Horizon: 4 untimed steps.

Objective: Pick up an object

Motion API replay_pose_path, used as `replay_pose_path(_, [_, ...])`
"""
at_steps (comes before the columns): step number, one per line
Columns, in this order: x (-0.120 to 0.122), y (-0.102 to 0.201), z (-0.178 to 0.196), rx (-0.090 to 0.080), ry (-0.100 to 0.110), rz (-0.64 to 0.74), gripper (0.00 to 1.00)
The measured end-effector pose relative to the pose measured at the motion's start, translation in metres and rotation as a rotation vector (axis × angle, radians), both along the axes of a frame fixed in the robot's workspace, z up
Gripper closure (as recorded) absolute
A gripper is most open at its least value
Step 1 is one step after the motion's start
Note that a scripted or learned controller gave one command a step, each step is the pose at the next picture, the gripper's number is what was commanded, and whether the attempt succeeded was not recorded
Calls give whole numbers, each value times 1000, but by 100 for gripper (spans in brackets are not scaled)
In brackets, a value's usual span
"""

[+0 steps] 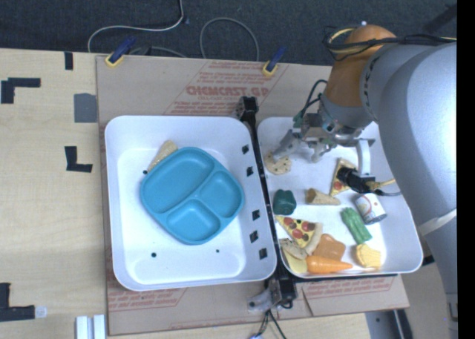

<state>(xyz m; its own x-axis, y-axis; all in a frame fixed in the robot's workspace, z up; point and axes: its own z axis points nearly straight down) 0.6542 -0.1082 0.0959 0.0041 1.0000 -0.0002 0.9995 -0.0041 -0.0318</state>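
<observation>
My gripper (pixel 297 155) hangs over the upper left of the right bin (pixel 412 245), with its fingers spread open and nothing between them. One fingertip (pixel 274 154) sits just above a round tan cookie (pixel 279 165). Lower in the same bin lie a dark green piece (pixel 284 200), a pizza slice (pixel 298 229), an orange carrot (pixel 326 264), a green cucumber (pixel 355 225), a small white can (pixel 369 208) and a tan wedge (pixel 320 197). The grey arm hides the bin's upper right corner.
The left bin (pixel 122 256) holds a blue divided plate (pixel 193 193) with a tan piece (pixel 163 153) tucked under its far edge. A black divider (pixel 256 174) runs between the bins. Cables and two clamps lie beyond the bench's back edge.
</observation>
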Motion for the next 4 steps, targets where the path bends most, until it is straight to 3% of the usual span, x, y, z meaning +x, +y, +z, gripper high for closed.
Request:
replay_pose_path(1, [10,8,-11,-2,-32,5,0])
replay_pose_path(2, [14,10,-11,-3,-31,5,0])
replay_pose_path(3, [14,10,0,-5,-34,6,100])
replay_pose_path(4, [14,10,-1,-6,-32,6,0])
